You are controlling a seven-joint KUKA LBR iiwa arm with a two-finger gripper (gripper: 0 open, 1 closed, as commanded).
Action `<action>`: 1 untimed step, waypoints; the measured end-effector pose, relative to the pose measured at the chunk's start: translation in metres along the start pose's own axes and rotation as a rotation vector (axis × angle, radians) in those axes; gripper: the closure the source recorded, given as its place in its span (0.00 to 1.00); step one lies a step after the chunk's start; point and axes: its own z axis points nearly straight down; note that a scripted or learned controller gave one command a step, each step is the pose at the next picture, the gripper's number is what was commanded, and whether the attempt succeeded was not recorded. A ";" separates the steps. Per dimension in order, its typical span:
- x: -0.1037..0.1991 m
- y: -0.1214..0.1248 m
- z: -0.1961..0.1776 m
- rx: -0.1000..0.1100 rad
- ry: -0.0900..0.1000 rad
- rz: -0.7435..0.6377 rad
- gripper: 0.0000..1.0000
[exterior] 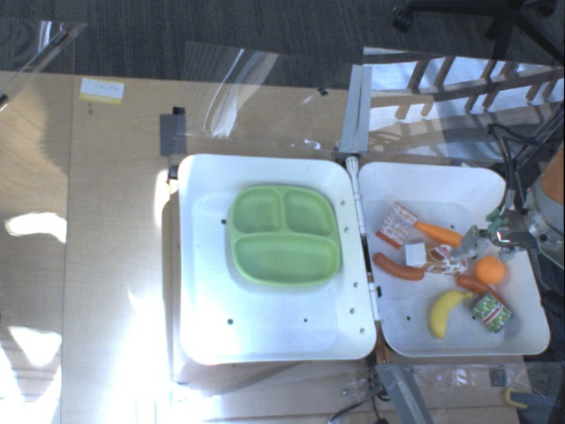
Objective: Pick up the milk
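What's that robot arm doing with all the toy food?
The robot's end effector is reaching into the right bin, low among toy food: a milk carton, a carrot, a sausage, an orange, a banana and a green box. The milk lies apart from it, not picked up. The left bin holds a green divided plate.

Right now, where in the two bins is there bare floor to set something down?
Left bin: bare all around the green plate, widest below it. Right bin: a bare strip along the top wall and the lower left corner beside the banana. Its middle and right are crowded with items near the hand.
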 end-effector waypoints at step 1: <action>-0.035 0.046 0.100 -0.037 -0.010 0.053 0.00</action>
